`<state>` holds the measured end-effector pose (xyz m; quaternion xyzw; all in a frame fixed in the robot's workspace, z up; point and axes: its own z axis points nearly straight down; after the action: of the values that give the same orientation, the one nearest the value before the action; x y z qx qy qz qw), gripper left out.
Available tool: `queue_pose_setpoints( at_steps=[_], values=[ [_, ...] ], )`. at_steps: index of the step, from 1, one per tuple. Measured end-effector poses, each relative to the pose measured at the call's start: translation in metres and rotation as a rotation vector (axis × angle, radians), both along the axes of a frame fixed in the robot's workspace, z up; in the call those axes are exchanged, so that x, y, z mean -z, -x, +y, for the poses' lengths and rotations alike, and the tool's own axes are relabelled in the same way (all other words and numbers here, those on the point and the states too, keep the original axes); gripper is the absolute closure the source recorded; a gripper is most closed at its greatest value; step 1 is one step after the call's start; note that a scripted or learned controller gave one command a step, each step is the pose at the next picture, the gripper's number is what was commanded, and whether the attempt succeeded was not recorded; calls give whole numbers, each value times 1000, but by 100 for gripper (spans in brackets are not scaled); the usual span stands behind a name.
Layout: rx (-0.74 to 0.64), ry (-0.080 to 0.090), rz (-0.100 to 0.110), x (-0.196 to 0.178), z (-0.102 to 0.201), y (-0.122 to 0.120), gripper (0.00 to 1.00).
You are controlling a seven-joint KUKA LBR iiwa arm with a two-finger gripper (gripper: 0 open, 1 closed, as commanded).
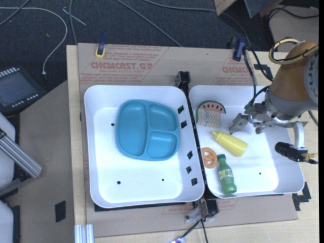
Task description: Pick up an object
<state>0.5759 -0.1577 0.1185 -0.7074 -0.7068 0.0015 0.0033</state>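
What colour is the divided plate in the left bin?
Light blue: the divided plate shows plainly in the camera view.

The arm (298, 80) gets chopped off by the frame's edge at 3 o'clock, and it covers part of the right bin (263, 184) rim.
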Motion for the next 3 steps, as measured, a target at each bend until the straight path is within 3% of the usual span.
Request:
queue_pose_setpoints(
  at_steps=[1, 2, 3],
  values=[
    [-1, 0, -1, 36, 1, 1, 0],
    [-1, 0, -7, 22, 1, -1, 100],
    [-2, 3, -12, -22, 4, -2, 100]
  ],
)
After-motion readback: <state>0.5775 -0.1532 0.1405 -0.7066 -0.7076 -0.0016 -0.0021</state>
